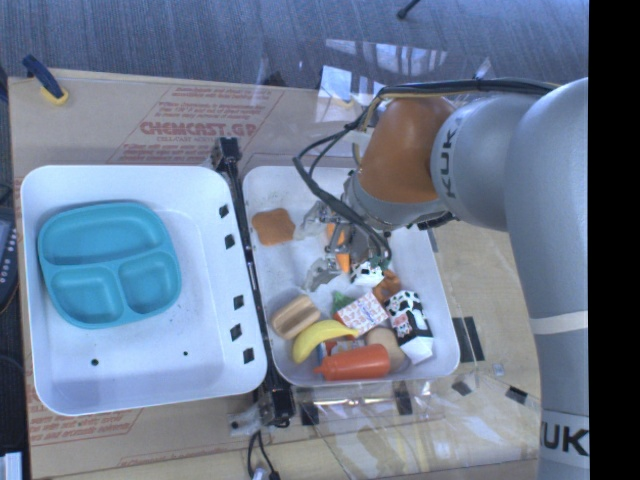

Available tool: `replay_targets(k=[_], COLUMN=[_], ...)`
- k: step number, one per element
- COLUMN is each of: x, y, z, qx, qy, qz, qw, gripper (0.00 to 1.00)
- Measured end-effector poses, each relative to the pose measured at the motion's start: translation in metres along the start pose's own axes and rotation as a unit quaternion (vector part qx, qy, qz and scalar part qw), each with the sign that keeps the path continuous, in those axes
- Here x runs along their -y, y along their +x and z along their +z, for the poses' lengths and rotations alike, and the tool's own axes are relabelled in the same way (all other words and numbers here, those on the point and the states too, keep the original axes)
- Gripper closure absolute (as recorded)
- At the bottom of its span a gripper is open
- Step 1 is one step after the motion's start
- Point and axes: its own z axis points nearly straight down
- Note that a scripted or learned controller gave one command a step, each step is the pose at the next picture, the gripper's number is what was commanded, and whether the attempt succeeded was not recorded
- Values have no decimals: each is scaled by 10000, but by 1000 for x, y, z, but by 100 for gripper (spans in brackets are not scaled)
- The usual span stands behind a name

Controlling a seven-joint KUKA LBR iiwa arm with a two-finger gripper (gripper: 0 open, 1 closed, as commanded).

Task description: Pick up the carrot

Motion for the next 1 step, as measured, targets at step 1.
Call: replay_targets(k=[1], x=[-2], y=[-2], z=[-12], qx=[28], qy=[5], qz=[-41], qw=[10000], gripper=[100])
